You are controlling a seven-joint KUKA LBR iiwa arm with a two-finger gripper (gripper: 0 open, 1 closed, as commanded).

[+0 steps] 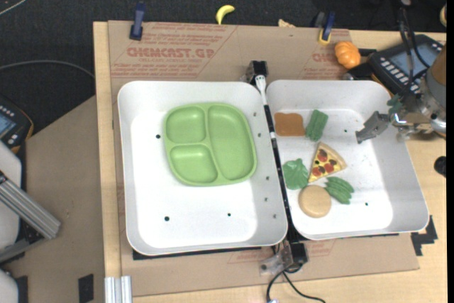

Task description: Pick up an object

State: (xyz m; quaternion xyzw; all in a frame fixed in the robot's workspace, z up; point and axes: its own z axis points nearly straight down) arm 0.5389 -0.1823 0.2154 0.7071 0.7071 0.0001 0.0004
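Gripper (374, 127) low over right bin (404, 174) (fingers' spread unclear), apart from pizza slice (326, 162).

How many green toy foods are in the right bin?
3. One lies at the back beside the brown square, one left of the pizza slice, one right of the round tan piece. None looks hidden.

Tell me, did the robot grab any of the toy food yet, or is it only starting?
Only starting, it looks like. Nothing seems picked up: the pizza slice, brown square, round cookie and green pieces all lie in the right bin. In hand: the gripper sits over that bin's right side with nothing visible between its fingers. Left: reaching a piece, closing on it and lifting it.
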